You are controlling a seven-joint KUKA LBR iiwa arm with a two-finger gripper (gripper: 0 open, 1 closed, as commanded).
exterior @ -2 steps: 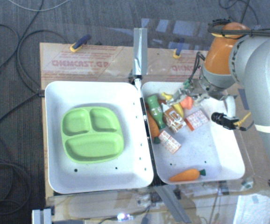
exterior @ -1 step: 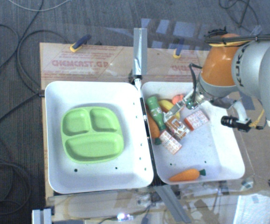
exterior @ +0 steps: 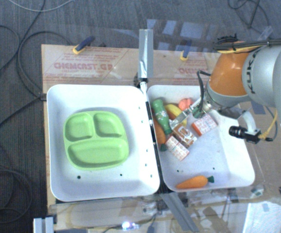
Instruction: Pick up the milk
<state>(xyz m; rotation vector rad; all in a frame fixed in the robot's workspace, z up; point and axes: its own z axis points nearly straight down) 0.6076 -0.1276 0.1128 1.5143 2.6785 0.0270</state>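
Hand (exterior: 195, 109) is down in the right bin (exterior: 237, 171), over the cluttered upper-left corner; grip can't be made out. Just below it sits the milk carton (exterior: 184, 134), beside the green bottle (exterior: 161, 114). A carrot (exterior: 195, 182) lies near the bin's front wall.

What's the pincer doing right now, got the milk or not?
Pincer: low over the pile of food in the right bin, by the small cartons; open or closed cannot be told, and no carton is visibly held.
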